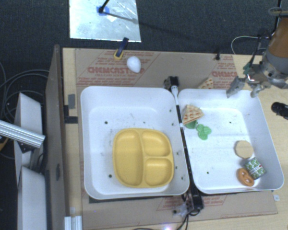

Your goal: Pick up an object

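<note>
Claw [244, 86] open, holding nothing, above right bin [269, 123] far rim; arm [282, 42] cut off at frame edge.

Arm [284, 37] cut off at right edge

Even overhead light, slightly soft focus

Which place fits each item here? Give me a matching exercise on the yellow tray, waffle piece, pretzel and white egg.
Items:
1. yellow tray
2. waffle piece
3. pretzel
4. white egg

Places:
A. on the cardboard behind the bins
B. right bin, near corner
C. in the left bin
D. right bin, far left corner

Pairs: 1-C, 2-D, 3-B, 4-A
</note>
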Controlling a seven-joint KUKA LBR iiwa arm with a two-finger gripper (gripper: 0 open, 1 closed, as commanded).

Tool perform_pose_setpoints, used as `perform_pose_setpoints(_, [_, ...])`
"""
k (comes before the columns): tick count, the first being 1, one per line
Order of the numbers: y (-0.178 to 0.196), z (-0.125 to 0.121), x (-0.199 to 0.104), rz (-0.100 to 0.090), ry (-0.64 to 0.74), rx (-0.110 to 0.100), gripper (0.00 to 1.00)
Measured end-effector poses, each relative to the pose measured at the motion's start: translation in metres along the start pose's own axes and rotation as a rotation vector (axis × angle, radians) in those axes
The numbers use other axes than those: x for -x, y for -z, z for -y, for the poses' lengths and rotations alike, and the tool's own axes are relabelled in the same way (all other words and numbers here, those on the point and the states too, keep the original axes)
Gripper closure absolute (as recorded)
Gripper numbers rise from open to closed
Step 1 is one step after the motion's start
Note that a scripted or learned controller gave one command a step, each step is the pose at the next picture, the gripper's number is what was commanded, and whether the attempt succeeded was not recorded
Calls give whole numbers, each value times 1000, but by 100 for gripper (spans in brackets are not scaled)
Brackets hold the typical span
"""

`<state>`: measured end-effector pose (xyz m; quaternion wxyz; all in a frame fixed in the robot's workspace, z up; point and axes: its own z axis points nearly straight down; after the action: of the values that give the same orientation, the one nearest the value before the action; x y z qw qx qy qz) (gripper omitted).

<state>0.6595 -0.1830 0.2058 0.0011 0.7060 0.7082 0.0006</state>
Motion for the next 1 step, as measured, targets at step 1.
perform_pose_setpoints(1, [-32, 29, -55, -3, 5, -6, 0])
